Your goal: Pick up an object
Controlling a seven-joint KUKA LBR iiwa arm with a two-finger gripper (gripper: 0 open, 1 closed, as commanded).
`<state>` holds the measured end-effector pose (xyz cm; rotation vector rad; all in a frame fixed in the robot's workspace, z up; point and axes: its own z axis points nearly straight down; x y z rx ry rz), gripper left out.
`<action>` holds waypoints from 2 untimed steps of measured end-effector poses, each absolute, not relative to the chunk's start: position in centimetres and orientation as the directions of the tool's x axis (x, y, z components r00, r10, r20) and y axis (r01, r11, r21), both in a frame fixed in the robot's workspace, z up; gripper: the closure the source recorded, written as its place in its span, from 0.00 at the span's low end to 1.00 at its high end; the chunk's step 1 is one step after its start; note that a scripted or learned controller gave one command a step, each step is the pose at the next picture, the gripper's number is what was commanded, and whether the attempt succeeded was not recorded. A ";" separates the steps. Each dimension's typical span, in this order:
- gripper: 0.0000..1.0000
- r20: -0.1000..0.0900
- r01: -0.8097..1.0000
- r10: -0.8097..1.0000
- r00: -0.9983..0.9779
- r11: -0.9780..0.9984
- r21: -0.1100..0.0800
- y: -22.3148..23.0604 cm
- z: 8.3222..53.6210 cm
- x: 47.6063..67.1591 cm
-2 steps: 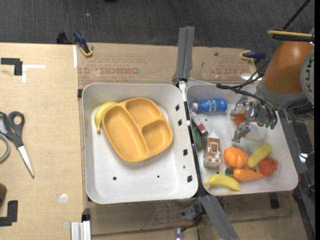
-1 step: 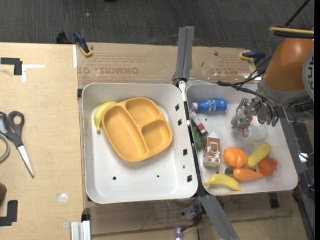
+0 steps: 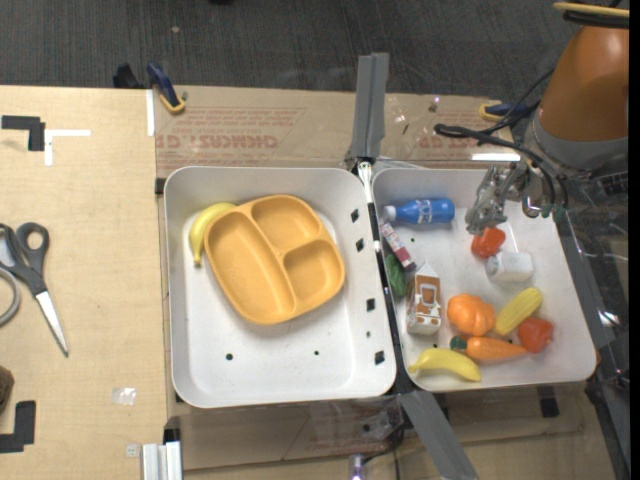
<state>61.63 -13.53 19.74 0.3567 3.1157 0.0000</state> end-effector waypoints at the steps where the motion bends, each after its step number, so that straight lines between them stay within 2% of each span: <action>1: 0.00 -0.005 0.226 0.226 -0.974 0.974 0.000 -13.5 19.7 61.6; 2: 0.00 -0.005 0.271 0.271 -0.963 0.963 0.000 -15.9 9.3 62.4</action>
